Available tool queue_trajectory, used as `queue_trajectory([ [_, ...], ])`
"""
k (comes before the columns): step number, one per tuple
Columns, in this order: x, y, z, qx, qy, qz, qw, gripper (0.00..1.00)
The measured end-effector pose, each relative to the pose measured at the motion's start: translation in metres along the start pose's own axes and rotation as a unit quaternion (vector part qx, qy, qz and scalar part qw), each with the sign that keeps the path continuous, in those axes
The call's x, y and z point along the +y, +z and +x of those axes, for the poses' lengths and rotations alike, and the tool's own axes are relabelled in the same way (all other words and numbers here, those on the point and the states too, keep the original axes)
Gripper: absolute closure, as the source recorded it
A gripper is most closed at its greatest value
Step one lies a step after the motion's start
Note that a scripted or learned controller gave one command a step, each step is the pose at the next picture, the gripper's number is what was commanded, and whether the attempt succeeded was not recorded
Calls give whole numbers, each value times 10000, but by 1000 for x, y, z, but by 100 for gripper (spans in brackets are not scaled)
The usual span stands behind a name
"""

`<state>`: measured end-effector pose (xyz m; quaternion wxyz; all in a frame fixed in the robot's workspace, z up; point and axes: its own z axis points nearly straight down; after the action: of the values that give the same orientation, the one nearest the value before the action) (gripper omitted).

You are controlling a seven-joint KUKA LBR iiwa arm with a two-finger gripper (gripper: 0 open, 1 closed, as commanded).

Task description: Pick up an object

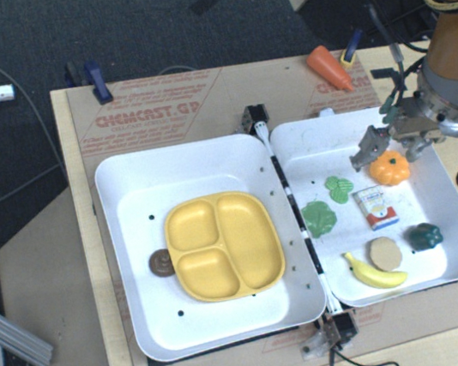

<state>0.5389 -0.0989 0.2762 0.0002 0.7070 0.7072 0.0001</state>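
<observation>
the gripper (385, 145) is hovering beside the orange pumpkin (389, 169), its grip state unclear; the pumpkin's round shape is risking a slip.

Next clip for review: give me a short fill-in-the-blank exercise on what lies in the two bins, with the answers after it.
1. The yellow divided plate lies in the ____ bin.
2. The banana lies in the ____ bin.
3. The small pumpkin beside the claw is ____ in colour.
4. The plate has ____ compartments.

Answers: left; right; orange; three
</observation>
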Motion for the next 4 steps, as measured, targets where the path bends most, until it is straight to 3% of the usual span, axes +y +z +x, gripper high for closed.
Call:
queue_trajectory([
  [1, 47, 100, -6, 4, 4, 13, 10000, 0],
  [2, 50, 191, -3, 0, 3, -16, 10000, 0],
  [3, 68, 191, -44, -1, 5, 2, 10000, 0],
  [4, 69, 181, -43, 2, 8, -13, 10000, 100],
])
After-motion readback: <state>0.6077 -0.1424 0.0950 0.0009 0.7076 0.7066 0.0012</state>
